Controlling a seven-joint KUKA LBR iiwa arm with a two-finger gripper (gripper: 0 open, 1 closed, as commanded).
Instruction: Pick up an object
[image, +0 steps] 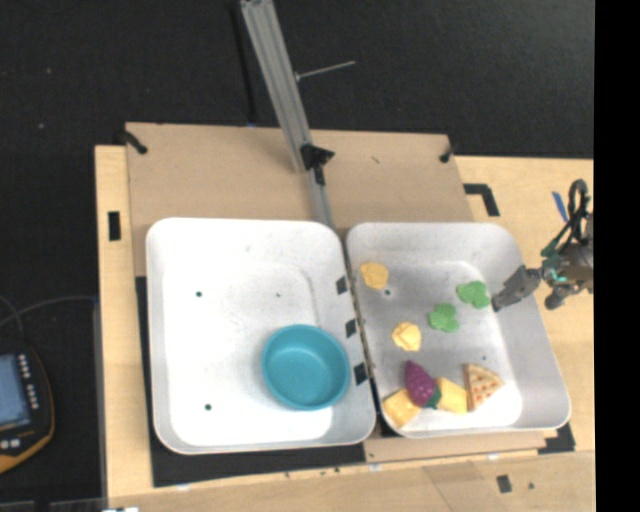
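The right bin (530, 350) holds several small toy foods. Among them are a yellow piece (374, 275), two green pieces (473, 294) (443, 319), a yellow lump (406, 336), a purple piece (420, 382) and an orange wedge (483, 385). A blue bowl (305, 367) sits in the left bin (200, 260). My gripper (533, 284) is over the right bin's right rim, just right of the nearer green piece. A dark part of it points toward that piece. Nothing is visibly held.
A grey metal pole (285, 95) slants down from the top to the gap between the bins. Two more yellow pieces (401, 407) (452, 398) lie by the right bin's front wall. A handheld pendant (20, 395) lies at the far left.
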